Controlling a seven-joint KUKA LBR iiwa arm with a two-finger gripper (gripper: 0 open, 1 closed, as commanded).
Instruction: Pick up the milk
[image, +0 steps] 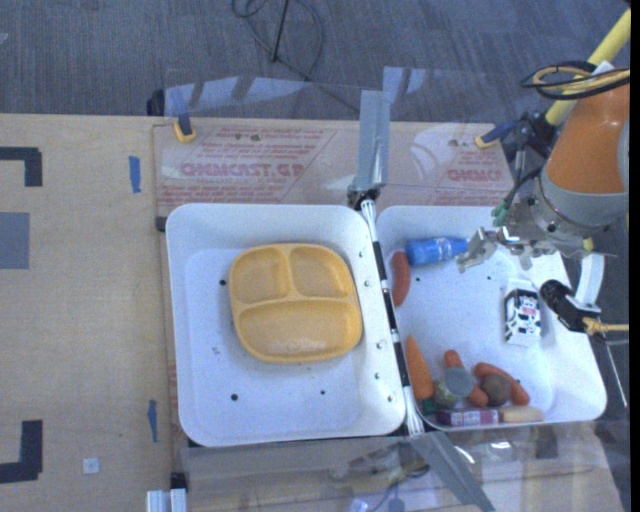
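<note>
Nearest the camera, along the lower edge of the right bin (590, 395), lies a heap of toy food: an orange carrot (417, 368), a grey round piece (458, 382), reddish sausages (497, 378) and a pale stick (520, 414), all crowded together. The gripper (497, 243) hangs over the upper part of this bin, below the arm's orange band (590, 150); whether it is released or clenched cannot be told from this view, and nothing is seen in its grasp. Just to its left lies a blue bottle (436, 249) on its side, with a red sausage-like piece (400, 277) beside the bin's left wall. The milk (522, 317), a small white carton with black cow patches, lies on the bin floor below and slightly right of the gripper, apart from it, with bare floor between them. A black part of the arm (562, 303) sits just right of the carton. The left bin (190, 330) holds a yellow divided plate (295, 300).
</note>
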